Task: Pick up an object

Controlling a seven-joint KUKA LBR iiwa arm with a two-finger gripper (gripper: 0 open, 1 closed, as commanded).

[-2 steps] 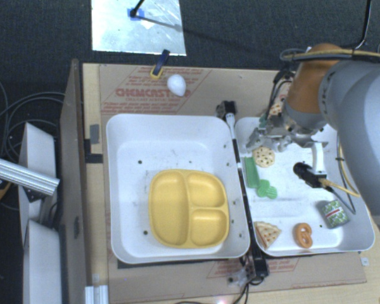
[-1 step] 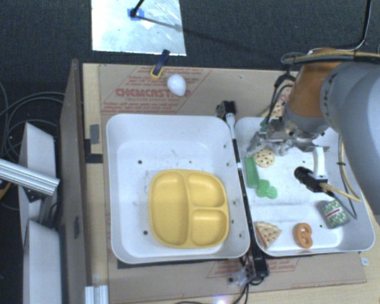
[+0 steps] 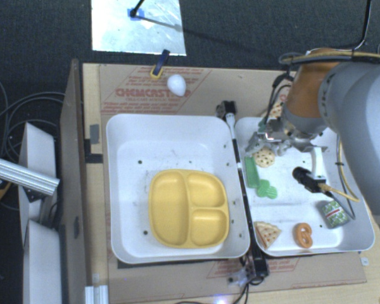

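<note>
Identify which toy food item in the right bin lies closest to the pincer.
The round cookie, just below the pincer at the bin's upper left. The pizza slice and pretzel lie along the near edge, much farther away.

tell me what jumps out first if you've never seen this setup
The yellow divided plate dominates the left bin, lying flat toward its near side. The grey arm with its orange band reaches in from the right over the right bin, where small items are scattered: a cookie, a green toy, a pizza slice and a pretzel along the near edge.
</note>
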